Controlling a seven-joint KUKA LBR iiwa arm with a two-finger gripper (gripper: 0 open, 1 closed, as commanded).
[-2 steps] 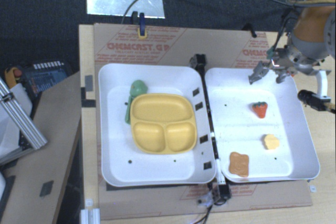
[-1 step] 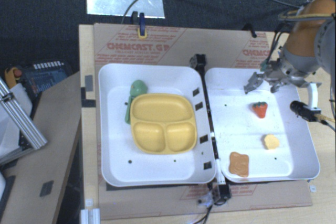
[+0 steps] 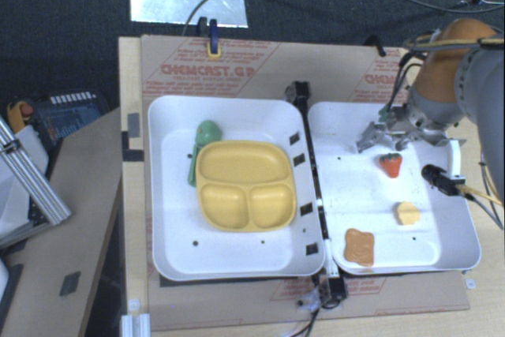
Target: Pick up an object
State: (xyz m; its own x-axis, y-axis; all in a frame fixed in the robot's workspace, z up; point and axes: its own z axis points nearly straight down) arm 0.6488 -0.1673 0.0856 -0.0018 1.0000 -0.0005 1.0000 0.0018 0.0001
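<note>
Three small things lie in the right bin (image 3: 347, 193): a red and orange toy with a green top (image 3: 390, 164), a pale yellow chunk (image 3: 408, 213) and a flat brown piece (image 3: 359, 247). My gripper (image 3: 383, 143) hangs over the far part of this bin, its fingers spread open, with nothing between them. The red toy sits just in front of the fingertips, apart from them. The arm comes in from the right, its orange band above the wrist.
The left bin (image 3: 170, 193) bears a yellow divided plate (image 3: 243, 184) with a green utensil-like thing (image 3: 203, 140) at its far left corner. A black divider strip (image 3: 306, 170) runs between the bins. Cables trail behind the bench.
</note>
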